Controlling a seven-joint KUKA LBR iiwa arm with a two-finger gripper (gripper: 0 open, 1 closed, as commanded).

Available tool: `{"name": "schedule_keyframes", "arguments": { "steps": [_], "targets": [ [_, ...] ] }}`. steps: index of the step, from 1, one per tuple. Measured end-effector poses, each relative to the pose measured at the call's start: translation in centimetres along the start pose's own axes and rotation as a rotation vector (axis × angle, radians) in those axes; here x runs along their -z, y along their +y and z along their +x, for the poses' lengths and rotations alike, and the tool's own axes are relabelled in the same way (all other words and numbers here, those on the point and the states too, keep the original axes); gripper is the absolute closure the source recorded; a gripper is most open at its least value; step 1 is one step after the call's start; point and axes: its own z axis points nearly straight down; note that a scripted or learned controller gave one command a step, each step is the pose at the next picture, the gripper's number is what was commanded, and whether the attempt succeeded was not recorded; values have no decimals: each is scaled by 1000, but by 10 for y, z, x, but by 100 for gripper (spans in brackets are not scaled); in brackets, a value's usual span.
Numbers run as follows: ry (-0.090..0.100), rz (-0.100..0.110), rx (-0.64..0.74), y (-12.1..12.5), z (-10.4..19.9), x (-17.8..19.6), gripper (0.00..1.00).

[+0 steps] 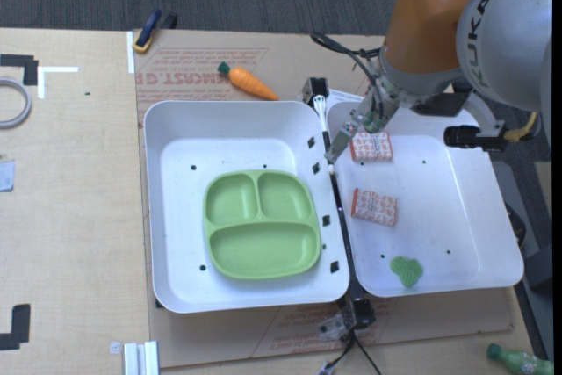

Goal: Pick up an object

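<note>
- Looking down at a slant, the camera view takes in a pale worktop point(70, 215) bearing two shallow white bins side by side on a sheet of printed cardboard point(189, 70).
- Left bin point(167, 215): a green divided plate point(261, 224) with three compartments lies flat near its middle.
- Right bin point(474, 215): a small patterned red-and-white packet point(371, 146) lies near the far left corner, a second similar packet point(375, 206) lies nearer the camera and apart from the first, and a small green leafy toy point(406, 270) rests near the front edge.
- The grey arm point(509, 31) with its orange band point(430, 9) reaches in from the right; the end effector point(356, 129) hangs low over the far left corner of the right bin, just beside the first packet and close to the wall between the bins.
- Whether its tips are spread or closed cannot be told at this size, and no object is seen between them.
- Beyond the bins, a toy carrot point(248, 82) lies on the cardboard, and a blue-and-yellow item point(147, 30) sits at the worktop's far edge.
- A green bottle-like object point(518, 357) lies at the bottom right, off the cardboard.
</note>
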Motion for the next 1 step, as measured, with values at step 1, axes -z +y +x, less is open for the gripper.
{"name": "schedule_keyframes", "arguments": {
  "steps": [1],
  "targets": [
    [0,0,315,19,33,0,0]
  ]
}}
